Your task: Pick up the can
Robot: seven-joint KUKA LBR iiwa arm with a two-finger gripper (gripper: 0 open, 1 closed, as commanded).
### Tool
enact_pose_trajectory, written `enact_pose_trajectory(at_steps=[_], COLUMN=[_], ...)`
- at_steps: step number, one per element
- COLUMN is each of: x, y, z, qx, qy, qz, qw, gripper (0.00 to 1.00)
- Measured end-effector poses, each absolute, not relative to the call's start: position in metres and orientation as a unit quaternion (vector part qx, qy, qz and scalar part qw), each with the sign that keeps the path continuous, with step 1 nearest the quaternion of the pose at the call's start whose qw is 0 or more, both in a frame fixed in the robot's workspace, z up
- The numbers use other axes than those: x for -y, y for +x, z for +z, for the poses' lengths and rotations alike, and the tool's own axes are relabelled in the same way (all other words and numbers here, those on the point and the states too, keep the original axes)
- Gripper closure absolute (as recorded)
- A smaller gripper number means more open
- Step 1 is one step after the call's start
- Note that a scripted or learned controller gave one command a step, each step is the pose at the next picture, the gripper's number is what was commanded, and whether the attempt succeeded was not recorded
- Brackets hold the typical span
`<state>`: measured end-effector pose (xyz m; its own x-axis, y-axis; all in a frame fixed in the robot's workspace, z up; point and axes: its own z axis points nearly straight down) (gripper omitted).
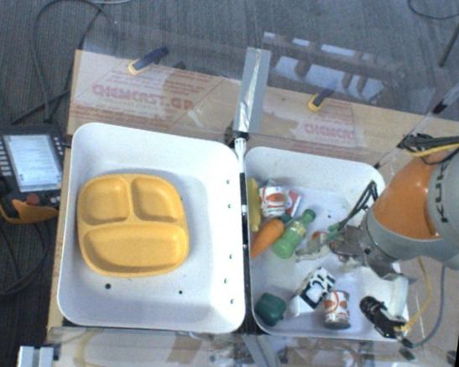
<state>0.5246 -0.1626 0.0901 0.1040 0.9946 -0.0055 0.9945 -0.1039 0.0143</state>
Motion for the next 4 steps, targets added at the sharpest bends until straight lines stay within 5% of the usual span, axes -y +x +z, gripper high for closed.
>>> enact_pose_trajectory(at_steps=[1, 2, 3, 4], x=[0.188, 0.189, 0.198, 0.184], y=[0.614, 0.614, 0.669, 0.669], z=[0.089, 0.099, 0.208, 0.371], qx=[-0.598, -0.599, -0.633, -0.672], qy=[0.801, 0.801, 0.774, 0.741], qz=[0.0014, -0.001, -0.0018, -0.0016], qw=[0.005, 0.007, 0.001, 0.001], gripper=[0.0, 1.0, 1.0, 1.0])
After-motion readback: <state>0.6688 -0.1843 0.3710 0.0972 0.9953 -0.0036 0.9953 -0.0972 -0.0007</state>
